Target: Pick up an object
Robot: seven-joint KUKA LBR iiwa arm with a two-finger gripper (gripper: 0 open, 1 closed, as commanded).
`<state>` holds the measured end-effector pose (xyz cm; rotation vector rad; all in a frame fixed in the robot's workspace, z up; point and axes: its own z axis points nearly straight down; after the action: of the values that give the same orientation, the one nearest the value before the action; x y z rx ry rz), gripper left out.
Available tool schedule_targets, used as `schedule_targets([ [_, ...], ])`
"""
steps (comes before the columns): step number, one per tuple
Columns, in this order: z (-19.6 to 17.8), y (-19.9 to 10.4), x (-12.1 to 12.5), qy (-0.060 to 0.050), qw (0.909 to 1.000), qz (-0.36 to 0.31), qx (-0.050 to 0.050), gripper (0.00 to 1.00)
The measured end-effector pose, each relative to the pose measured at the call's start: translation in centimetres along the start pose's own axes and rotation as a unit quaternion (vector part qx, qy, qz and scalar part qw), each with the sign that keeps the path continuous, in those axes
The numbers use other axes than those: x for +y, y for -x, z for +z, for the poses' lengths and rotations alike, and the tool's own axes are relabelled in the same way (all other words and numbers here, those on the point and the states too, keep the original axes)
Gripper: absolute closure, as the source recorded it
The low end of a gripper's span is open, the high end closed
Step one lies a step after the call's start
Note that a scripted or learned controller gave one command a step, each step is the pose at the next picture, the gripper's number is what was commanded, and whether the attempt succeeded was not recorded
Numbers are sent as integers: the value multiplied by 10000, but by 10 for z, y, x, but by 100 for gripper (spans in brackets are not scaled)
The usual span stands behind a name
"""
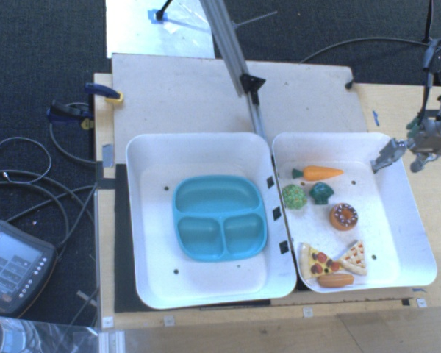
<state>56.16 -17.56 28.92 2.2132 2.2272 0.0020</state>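
- Over the far right rim of the right bin, the gripper hangs with its two fingers spread apart and nothing between them; one finger points toward the bin interior, the other sits just outside the rim line.
- All candidate objects lie in the right bin, well apart from the gripper. Judged from this layout, any one of them satisfies the task, and no pick has begun.
- Nearest the far wall lies a toy carrot, flat on its side, long axis running left to right. This is likely the easiest target: it is closest to the gripper and has clear floor around it.
- Below the carrot sit a light green vegetable and a dark green broccoli piece, just beside each other. Their closeness may hinder finger insertion between them.
- A doughnut rests flat near the bin centre, apart from its neighbours.
- Near the front wall, two pizza slices and a sausage are clustered, touching or nearly so. Flat items against the floor probably offer little grip height.
- A blue divided plate occupies the left bin, its compartments holding nothing. It likely serves as a deposit point rather than a pick target.
- A metal pole crosses the bench above the seam between bins; a descent toward the carrot appears to stay clear of it.
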Motion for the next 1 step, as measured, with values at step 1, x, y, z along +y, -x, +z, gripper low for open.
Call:
schedule_targets([
  [1, 0, 0, 0, 1, 10000, 5, 1, 0],
])
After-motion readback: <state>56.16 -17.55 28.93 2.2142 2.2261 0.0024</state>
